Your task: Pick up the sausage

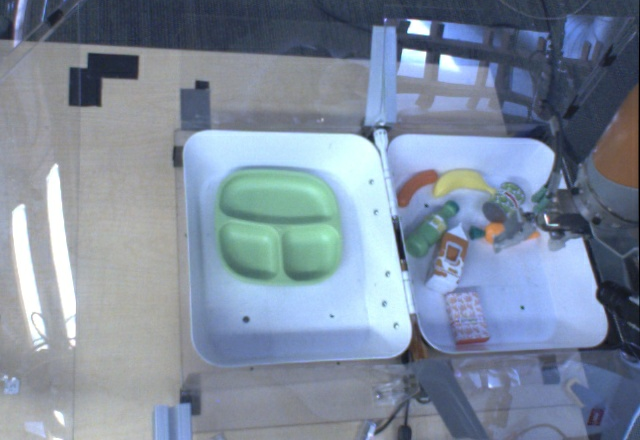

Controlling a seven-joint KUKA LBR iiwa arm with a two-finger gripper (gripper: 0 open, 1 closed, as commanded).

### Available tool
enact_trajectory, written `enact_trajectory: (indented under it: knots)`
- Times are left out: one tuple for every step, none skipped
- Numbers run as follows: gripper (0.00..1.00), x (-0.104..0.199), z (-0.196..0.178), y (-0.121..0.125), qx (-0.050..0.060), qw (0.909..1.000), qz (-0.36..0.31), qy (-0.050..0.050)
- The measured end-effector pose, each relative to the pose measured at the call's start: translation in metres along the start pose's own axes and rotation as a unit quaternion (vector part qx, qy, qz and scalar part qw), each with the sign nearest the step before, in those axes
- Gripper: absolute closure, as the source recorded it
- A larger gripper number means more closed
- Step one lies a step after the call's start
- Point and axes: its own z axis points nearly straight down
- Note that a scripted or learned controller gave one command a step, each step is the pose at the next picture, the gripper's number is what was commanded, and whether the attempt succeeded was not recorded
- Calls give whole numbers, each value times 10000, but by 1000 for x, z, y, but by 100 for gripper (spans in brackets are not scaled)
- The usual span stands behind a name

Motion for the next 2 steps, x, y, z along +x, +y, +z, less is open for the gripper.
enact_trajectory:
  knots:
    - [100,1,-10,3,-23,10000,-25,-4]
    - [100,-36,13,54,-15,9888,-1491,-10]
